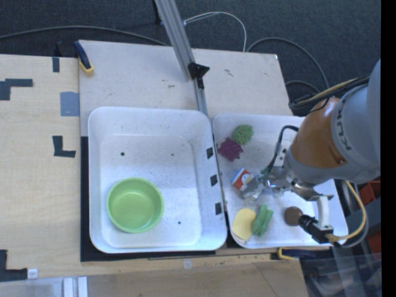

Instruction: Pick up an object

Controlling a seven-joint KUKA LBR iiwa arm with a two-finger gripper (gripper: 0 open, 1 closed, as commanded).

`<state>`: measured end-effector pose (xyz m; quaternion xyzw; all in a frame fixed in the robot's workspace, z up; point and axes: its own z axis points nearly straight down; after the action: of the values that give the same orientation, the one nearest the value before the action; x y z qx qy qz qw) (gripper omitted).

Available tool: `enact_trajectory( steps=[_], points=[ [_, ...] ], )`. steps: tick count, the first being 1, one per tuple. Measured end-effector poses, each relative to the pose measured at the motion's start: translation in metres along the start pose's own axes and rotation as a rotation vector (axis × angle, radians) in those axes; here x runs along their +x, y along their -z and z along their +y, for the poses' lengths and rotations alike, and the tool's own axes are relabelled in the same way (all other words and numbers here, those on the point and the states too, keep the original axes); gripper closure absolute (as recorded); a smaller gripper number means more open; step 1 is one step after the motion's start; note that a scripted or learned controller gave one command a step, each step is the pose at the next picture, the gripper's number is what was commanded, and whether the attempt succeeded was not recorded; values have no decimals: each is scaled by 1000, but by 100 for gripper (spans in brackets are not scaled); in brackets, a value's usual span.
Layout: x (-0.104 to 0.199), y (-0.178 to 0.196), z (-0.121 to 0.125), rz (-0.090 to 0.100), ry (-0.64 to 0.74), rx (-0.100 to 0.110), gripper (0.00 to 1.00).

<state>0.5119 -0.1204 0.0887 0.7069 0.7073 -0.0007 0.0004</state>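
In the right bin (322,243) lie several small objects. A knobby green piece (242,133) and a purple piece (229,148) rest near the back-left corner. A red, white and blue item (241,179) lies mid-bin. A yellow piece (244,223) and a green piece (263,220) sit side by side at the front, with a brown round one (292,215) to their right. My gripper (255,189) hangs low in this bin, just right of and touching or nearly touching the red, white and blue item. Nothing is seen lifted.
A green bowl (135,204) sits in the front-left of the left bin (148,119). A slanted metal pole (179,33) crosses the bench behind the bins. The arm's orange band (312,144) covers the right bin's right side. Cables trail behind the bench.
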Motion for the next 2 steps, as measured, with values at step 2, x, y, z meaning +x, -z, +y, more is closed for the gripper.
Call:
enact_trajectory(
  steps=[2],
  points=[
    [3,54,-4,2,1,-1,100]
  ],
)
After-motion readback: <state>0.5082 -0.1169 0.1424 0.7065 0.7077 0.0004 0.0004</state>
